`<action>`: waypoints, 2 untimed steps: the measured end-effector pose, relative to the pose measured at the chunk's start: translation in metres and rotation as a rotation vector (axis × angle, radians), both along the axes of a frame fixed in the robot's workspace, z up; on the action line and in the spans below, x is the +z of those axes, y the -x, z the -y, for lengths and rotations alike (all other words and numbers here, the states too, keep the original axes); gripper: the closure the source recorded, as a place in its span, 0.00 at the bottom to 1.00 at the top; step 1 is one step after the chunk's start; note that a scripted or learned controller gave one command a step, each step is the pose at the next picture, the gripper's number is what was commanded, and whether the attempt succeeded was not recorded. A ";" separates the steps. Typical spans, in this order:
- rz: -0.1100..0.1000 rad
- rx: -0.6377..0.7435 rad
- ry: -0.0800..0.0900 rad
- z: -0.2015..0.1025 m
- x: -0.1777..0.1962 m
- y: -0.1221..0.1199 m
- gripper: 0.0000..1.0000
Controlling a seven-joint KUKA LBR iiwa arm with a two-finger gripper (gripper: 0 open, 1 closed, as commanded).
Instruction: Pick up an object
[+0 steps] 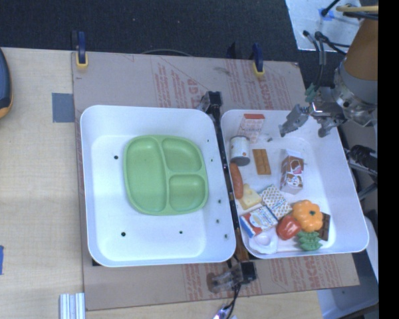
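Broccoli (308,242) lies at the near edge of the right bin (349,198), touching a red pepper (288,228) and an orange pumpkin (307,214), with packets and cards heaped just beside them. Farther up the same bin sit a sausage (236,180), a brown cracker (261,162), a printed pouch (293,172), a small can (239,150) and a red-topped carton (253,125). Across the divider, the left bin (93,198) bears a green divided plate (166,175). At the far right, the tool (308,120) hovers over the far end of the right bin with its fingers spread and nothing between them. My judgement: the arm is lining up for a descent. The pouch and the cracker lie nearest below it and well apart from neighbours, so either seems the safer target; the near heap is crowded and risks a slipped or double grab. Centring the fingers across the narrow side before closing should help
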State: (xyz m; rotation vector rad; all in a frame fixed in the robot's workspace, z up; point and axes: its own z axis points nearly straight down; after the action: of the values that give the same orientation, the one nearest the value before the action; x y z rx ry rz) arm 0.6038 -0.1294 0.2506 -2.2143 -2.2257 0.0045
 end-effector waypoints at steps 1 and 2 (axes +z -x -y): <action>-0.017 -0.003 -0.002 0.041 -0.163 0.030 0.00; -0.001 0.001 0.002 0.042 -0.142 0.024 1.00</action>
State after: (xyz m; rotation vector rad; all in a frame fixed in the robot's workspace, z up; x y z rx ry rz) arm 0.5796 -0.1713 0.1085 -2.2133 -2.2270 0.0081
